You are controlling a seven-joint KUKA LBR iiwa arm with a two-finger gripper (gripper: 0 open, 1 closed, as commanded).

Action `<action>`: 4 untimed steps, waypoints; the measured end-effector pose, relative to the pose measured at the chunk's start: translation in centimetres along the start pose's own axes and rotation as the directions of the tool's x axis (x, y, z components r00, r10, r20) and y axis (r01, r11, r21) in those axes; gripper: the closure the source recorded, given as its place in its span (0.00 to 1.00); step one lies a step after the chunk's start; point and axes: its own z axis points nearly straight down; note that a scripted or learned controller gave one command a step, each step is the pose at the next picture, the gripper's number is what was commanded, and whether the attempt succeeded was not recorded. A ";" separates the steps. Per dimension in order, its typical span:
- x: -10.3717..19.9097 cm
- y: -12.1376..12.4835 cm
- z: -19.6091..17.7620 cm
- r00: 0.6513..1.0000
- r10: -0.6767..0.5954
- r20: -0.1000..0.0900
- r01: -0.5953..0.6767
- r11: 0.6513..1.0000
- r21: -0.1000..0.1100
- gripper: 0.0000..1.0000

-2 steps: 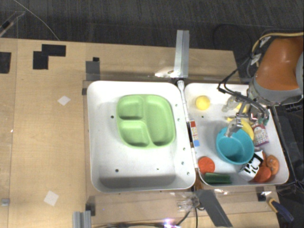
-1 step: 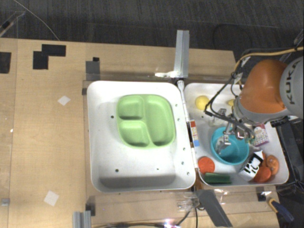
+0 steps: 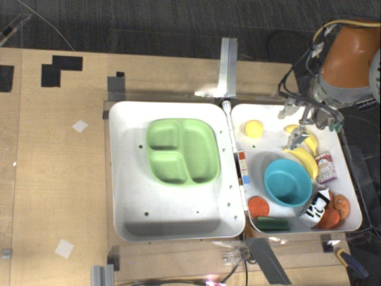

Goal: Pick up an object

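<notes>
Metal fingers (image 3: 297, 137) of the gripper (image 3: 299, 140) hang over the right bin (image 3: 351, 177), their tips just above the banana (image 3: 305, 157); whether they are apart or together cannot be told from this angle. Nothing is seen between them. Banana lies against the far rim of a blue bowl (image 3: 288, 182), with a yellow ball (image 3: 254, 128) near the bin's back corner, a small packet (image 3: 325, 167) beside it, and an orange ball (image 3: 258, 206) and green vegetable (image 3: 272, 223) along the front. A green divided plate (image 3: 181, 151) sits in the left bin (image 3: 128, 177)
</notes>
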 end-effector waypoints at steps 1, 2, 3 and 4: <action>4.2 -3.6 7.1 0.998 -0.056 -0.007 0.056 0.998 -0.002 0.00; 10.9 -2.6 6.9 0.998 0.058 -0.008 -0.058 0.998 -0.001 0.00; 13.4 1.5 6.7 0.999 0.044 -0.003 -0.044 0.999 0.001 0.00; 10.5 3.1 6.8 0.996 0.093 -0.004 -0.093 0.996 0.000 0.00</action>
